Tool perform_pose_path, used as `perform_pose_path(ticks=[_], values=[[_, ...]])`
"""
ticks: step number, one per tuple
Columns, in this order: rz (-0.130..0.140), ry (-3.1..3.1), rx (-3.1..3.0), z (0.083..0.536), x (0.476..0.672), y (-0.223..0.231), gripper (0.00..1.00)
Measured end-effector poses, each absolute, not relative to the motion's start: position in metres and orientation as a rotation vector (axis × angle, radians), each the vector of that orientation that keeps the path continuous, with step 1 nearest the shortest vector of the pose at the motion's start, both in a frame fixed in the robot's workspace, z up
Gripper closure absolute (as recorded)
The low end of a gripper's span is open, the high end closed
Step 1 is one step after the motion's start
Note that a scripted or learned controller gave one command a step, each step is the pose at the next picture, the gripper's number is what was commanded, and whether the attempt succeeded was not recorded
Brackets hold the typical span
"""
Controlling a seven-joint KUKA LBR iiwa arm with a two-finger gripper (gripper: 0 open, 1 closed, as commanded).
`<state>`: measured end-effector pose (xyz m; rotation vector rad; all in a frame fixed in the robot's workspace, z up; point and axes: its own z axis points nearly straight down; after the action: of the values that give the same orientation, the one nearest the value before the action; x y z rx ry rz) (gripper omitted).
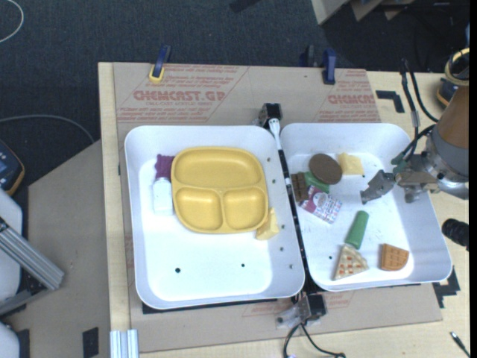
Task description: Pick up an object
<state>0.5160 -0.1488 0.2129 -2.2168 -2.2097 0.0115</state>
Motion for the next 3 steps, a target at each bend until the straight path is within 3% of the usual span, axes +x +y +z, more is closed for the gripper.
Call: perform_pose_path(ticks=[1,3], values=[[0.0,-2.221,-2.221,0.219,0.519,-0.149,0.0],[0.004,-2.216,-2.217,0.113,0.515,-0.147,0.0]])
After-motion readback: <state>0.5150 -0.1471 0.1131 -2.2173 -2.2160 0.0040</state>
